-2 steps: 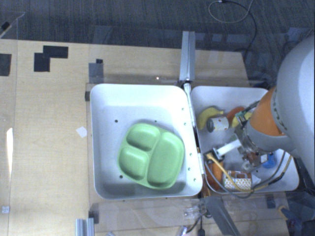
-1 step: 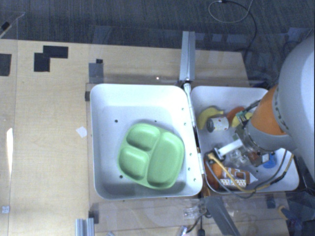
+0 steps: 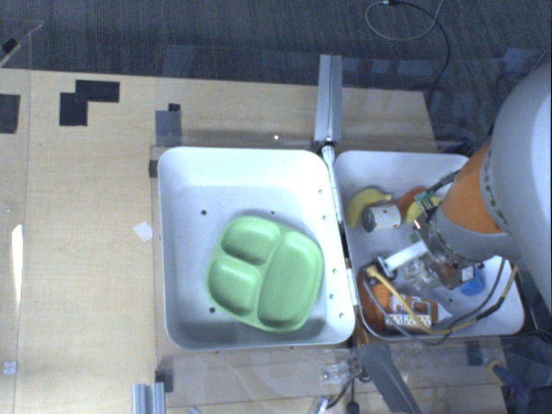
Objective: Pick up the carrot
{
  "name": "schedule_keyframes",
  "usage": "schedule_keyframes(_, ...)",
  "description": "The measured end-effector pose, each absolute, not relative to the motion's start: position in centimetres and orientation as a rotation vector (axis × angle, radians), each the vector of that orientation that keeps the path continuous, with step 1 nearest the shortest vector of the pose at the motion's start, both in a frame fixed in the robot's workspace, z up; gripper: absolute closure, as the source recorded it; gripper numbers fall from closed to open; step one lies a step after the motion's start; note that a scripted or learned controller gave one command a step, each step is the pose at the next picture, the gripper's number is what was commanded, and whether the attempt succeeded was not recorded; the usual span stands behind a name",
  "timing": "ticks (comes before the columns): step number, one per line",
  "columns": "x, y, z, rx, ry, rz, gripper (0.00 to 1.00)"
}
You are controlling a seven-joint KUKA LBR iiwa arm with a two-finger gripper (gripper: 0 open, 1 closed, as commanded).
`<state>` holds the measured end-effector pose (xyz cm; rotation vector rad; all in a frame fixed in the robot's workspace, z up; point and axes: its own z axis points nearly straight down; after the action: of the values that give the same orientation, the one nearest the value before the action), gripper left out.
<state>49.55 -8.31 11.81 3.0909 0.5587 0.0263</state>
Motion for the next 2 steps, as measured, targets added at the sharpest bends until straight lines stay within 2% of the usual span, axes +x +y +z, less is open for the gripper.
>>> schedule_keyframes(1,56.1,-10.6,21.1,3.121,0.346,0.003,1.0)
schedule_keyframes(2,53.5,-6.4,22.8,3.104,0.481,0.001,1.0)
